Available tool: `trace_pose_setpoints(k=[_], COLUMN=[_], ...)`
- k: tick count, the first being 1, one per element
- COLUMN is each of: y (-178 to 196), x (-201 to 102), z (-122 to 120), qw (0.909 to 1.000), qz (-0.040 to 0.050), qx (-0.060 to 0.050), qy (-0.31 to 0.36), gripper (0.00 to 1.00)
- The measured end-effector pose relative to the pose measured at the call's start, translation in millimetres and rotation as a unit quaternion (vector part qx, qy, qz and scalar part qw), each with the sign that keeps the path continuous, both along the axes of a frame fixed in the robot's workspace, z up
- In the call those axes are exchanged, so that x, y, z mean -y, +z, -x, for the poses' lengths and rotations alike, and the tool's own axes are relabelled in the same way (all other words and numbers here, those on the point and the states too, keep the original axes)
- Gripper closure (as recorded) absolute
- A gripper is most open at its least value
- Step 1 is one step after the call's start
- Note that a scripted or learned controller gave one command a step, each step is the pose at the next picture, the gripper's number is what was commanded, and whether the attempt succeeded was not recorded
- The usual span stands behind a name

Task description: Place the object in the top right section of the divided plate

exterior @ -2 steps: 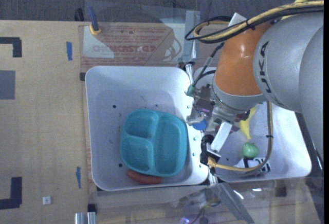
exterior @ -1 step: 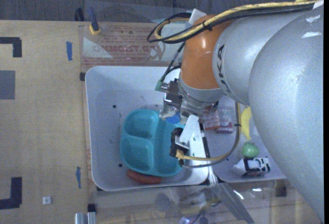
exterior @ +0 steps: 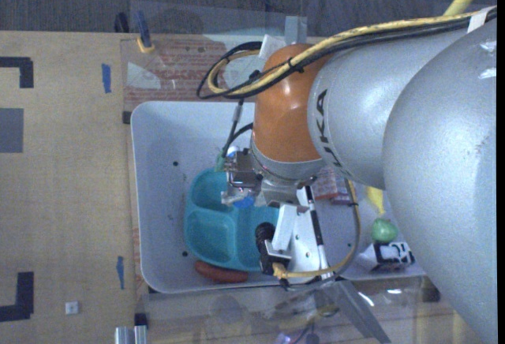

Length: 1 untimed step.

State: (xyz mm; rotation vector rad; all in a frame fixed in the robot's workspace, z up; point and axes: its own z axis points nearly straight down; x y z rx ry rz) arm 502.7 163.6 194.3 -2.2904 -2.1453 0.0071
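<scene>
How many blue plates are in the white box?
1. The blue divided plate lies in the white bin, partly under the arm's wrist. The arm covers much of the bin, so more could be hidden.

**Materials and surface finishes**

The arm [exterior: 410, 98] is showing smooth, satin grey casing, with a glossy orange band [exterior: 284, 110]. Beneath the wrist, the divided plate [exterior: 211, 228] is appearing as smooth teal plastic inside a matt white bin [exterior: 154, 177].

— Room anywhere?
— Bin [exterior: 158, 177] floor left of the teal divided plate [exterior: 209, 228] is bare. My own arm [exterior: 288, 125] covers the plate's right side; red object [exterior: 221, 272] crowds its lower edge.
</scene>
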Motion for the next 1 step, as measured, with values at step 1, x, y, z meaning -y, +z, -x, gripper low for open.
trace_pose_setpoints(k=[1], y=[-68.7], x=[-7.7], z=[12.5], qw=[0.997], qz=[-0.0025], qx=[0.006], qy=[-0.078], gripper=[1.0])
